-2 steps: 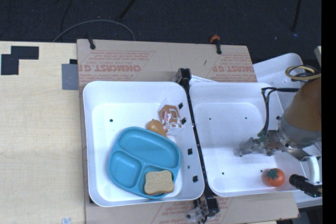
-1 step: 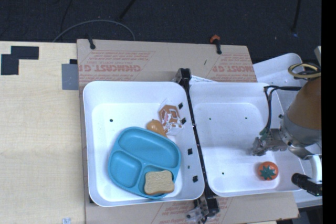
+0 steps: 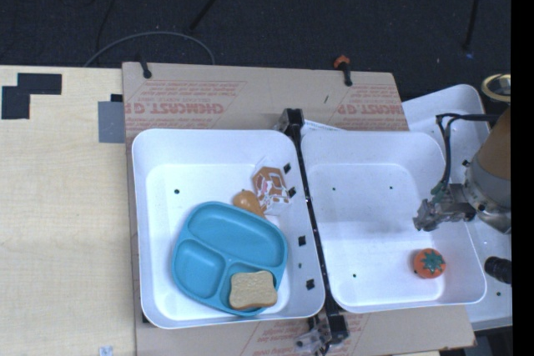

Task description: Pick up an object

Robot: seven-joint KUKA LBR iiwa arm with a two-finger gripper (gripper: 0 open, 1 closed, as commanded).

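A small orange ball-shaped toy with a green spot (image 3: 428, 263) lies in the right bin (image 3: 367, 179), near its front right corner. My gripper (image 3: 432, 214) hangs over the right side of that bin, a little behind and above the toy, apart from it. In the left bin (image 3: 158, 179) a blue divided plate (image 3: 225, 254) carries a slice of toast (image 3: 253, 290) in its front compartment. Behind the plate lie a small orange object (image 3: 247, 201) and a crumpled clear wrapper with a brown print (image 3: 270, 183).
The arm (image 3: 499, 171) comes in over the right bin's right rim. A black divider strip (image 3: 307, 221) runs between the two bins. Both bins rest on a brown cardboard sheet (image 3: 250, 100). Pale wooden bench top (image 3: 58, 221) spreads to the left.
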